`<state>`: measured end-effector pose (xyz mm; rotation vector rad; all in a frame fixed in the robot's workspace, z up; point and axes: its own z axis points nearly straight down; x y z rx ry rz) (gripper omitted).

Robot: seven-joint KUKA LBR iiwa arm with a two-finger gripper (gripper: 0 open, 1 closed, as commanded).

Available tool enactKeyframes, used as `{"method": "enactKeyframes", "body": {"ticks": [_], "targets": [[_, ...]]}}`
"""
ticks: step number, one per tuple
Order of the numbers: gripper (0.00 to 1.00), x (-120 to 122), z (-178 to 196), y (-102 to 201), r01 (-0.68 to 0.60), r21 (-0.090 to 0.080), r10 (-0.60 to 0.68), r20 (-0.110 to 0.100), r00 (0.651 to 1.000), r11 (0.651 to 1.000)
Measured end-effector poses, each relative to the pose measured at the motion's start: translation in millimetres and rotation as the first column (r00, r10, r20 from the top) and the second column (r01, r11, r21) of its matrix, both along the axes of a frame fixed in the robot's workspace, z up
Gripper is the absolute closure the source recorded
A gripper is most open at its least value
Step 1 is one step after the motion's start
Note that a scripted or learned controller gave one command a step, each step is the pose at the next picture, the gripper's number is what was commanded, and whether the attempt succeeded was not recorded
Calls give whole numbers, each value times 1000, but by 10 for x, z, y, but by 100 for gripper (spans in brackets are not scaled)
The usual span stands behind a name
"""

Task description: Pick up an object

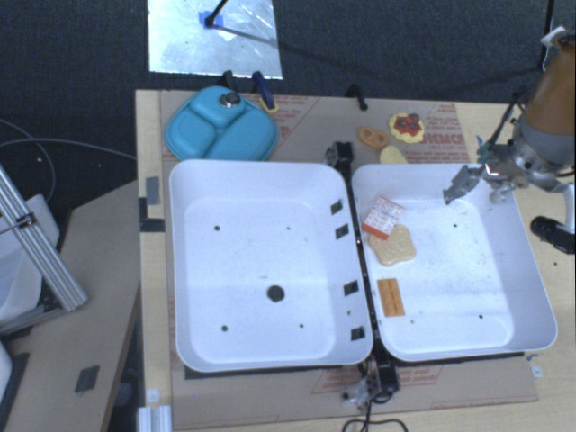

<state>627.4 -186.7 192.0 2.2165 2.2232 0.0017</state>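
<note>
One gripper (pixel 459 185) hung over the far edge of the right bin (pixel 504 331), its fingers too small and blurred to judge, so I cannot tell whether it was released or clenched; nothing showed between them. Three candidates lay clustered against that bin's left wall, well apart from it: a red-and-white packet (pixel 382 216) touching a tan toast-shaped piece (pixel 394 246), and an orange wafer (pixel 390 296) nearer the camera. Likely they sat where earlier drops left them. The left bin (pixel 198 331) held a dark disc (pixel 275 293).
</note>
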Motion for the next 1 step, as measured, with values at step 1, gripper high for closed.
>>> {"method": "enactKeyframes", "body": {"ticks": [1], "targets": [[0, -581, -1086, 509, 3, 0, -3, 8, 1000, 1000]]}}
